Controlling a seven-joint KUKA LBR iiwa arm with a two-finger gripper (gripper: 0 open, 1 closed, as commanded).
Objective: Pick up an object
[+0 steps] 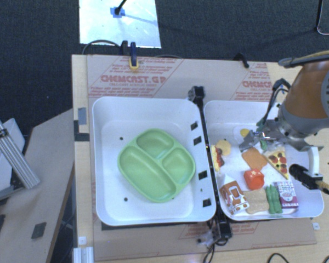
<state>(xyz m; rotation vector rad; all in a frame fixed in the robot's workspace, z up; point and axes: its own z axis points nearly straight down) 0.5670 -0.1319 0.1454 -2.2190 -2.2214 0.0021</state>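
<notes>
1. Objects for picking, a cluster of toy food pieces, lay in the right bin [230, 111], crowded toward its near and middle part.
2. Dark carpet surrounded the worktop [153, 73], whose top was a tan sheet printed with red lettering.
3. Both shallow white bins sat side by side, touching along a central seam with black clips; the left bin [107, 147] had smooth, rounded walls.
4. Open room remained in the right bin's far-left corner.
5. A pale green divided plate [156, 165], with three compartments, sat in the middle of the left bin with bare floor all around it.
6. The arm, grey with an orange band, reached in from the right, and its hand [256, 139] hovered just above the far end of the toys; whether it was clenched or released could not be told.
7. Beside it lay an orange flat slab [254, 159], a pizza slice [278, 161] and a red tomato-like piece [254, 179].
8. Nearer sat a pink carton [287, 195] and a green ridged piece [273, 199].
</notes>
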